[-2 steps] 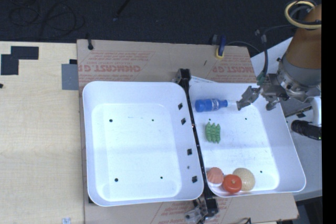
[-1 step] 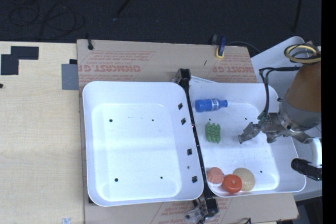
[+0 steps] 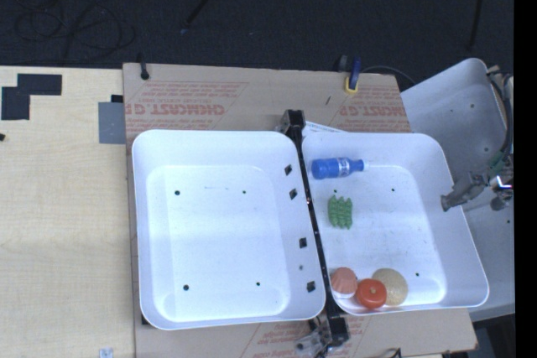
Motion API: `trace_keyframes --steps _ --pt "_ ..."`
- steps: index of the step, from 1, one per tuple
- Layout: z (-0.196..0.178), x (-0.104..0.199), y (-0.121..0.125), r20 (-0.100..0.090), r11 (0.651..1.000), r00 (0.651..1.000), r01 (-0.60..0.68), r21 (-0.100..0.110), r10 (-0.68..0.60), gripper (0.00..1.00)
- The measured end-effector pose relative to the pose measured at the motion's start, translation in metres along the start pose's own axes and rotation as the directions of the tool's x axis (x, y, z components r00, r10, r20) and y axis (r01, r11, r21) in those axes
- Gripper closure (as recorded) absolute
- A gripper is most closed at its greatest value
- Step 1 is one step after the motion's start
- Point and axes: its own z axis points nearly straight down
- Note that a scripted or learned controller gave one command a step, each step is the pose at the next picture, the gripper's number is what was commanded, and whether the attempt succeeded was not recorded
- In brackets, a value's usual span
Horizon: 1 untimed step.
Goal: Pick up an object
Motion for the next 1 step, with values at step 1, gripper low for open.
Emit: trace_keyframes --steps 1 --pt "0.1328 -0.0236 -0.0037 -0.009 1.000 1.000 0.002 0.026 -0.002 0.00"
